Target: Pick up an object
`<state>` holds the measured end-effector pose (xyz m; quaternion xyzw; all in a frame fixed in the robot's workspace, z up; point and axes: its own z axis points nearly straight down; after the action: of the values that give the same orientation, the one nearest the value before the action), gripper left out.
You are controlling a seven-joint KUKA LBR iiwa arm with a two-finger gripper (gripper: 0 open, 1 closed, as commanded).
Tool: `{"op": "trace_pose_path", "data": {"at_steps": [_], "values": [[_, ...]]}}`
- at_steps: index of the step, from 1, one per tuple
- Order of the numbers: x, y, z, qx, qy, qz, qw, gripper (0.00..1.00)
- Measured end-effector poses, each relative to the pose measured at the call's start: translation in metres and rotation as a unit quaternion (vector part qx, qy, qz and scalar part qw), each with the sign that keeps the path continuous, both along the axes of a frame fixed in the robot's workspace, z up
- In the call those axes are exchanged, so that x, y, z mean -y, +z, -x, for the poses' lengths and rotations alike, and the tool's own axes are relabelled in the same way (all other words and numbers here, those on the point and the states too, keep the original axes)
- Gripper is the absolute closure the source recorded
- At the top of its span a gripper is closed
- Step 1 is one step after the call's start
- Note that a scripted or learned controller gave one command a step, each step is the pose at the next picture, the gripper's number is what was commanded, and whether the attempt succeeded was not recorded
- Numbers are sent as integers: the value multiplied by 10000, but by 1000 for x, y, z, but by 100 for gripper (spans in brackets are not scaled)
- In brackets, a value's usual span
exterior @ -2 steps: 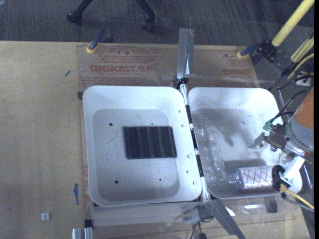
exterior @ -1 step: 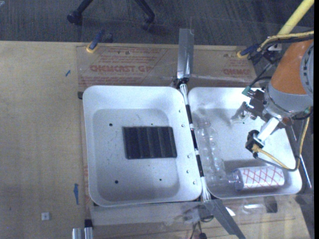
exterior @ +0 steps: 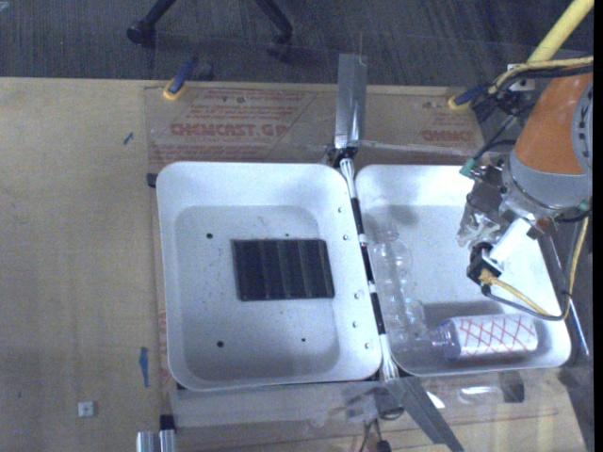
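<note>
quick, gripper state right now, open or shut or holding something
gripper: cannot be told from this view; it hangs over the right bin.

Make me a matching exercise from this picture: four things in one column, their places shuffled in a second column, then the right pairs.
Things:
1. black ribbed pad
2. clear bottle
3. red-checked bottle
4. gripper

Places:
A. lying along the right bin's bottom edge in the picture
B. over the right bin's right side
C. middle of the left bin
D. along the right bin's left wall

Pairs: 1-C, 2-D, 3-A, 4-B
</note>
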<state>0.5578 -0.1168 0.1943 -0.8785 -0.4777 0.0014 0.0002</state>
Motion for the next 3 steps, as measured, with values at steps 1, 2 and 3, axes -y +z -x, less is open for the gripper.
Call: {"op": "trace_pose_path", "data": {"at_steps": [1,2,3], "values": [[0,0,0,-3,1,-1,10000,0],[21,10,31,-1,1180,-12,9930,0],[-1,-106,70,59,1331,16,9911,0]]}}
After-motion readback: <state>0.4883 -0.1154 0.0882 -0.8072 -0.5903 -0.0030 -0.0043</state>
